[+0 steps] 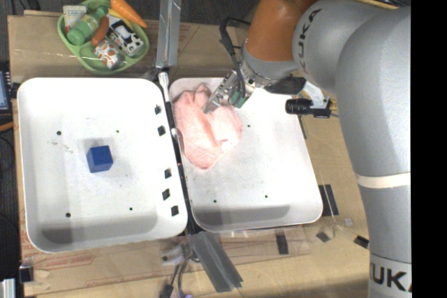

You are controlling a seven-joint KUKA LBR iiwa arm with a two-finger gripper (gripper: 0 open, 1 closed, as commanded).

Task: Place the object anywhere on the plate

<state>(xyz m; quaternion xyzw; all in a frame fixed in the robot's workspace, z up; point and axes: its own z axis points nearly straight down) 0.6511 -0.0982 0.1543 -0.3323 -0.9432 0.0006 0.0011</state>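
Note:
A small blue cube (100,158) sits on the floor of the left bin (42,220), left of its middle. A pink, crumpled-looking flat thing (206,129) lies in the right bin (279,185) against its left wall, toward the back. My gripper (222,98) hangs low over the pink thing's back right edge, touching or nearly touching it. The grey arm with its orange band (276,24) comes in from the back right. I see nothing carried by the gripper, and the cube lies far to its left.
A green bowl (73,51) of toy food, with a carrot (126,10), stands behind the left bin. A grey divider rail (167,31) runs between the bins. The arm's bulk covers the bench on the right.

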